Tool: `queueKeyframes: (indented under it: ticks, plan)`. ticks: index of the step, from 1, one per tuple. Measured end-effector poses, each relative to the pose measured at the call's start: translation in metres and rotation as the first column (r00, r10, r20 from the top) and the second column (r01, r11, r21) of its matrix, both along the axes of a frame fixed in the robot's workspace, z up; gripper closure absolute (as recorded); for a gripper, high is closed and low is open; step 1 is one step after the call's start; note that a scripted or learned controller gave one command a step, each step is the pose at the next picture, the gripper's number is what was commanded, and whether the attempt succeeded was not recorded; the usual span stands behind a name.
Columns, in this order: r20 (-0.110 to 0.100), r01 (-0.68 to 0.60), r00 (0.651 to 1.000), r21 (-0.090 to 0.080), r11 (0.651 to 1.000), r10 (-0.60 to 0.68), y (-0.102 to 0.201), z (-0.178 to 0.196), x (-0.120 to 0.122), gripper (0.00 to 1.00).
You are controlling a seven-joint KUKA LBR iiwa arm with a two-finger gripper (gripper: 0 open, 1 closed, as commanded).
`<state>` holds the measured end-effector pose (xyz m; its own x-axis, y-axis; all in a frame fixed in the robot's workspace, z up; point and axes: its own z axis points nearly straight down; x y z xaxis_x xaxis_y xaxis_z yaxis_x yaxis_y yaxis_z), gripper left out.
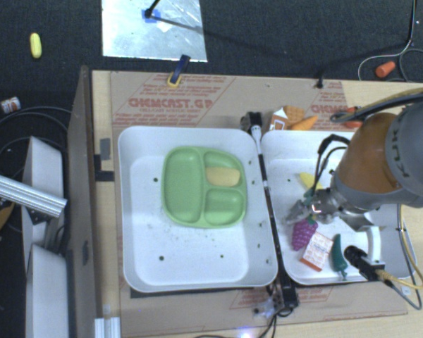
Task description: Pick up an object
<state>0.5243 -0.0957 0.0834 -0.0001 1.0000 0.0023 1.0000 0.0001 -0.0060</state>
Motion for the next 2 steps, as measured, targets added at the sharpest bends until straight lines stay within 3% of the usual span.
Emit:
queueKeyframes:
  ticks: [1, 2]
  plan:
    - [0.004, 0.0, 1.0, -0.001, 1.0, 0.0, 0.011, 0.001, -0.03, 0.0]
    - [0.019, -0.003, 1.0, -0.008, 1.0, 0.003, -0.032, 0.066, 0.038, 0.0]
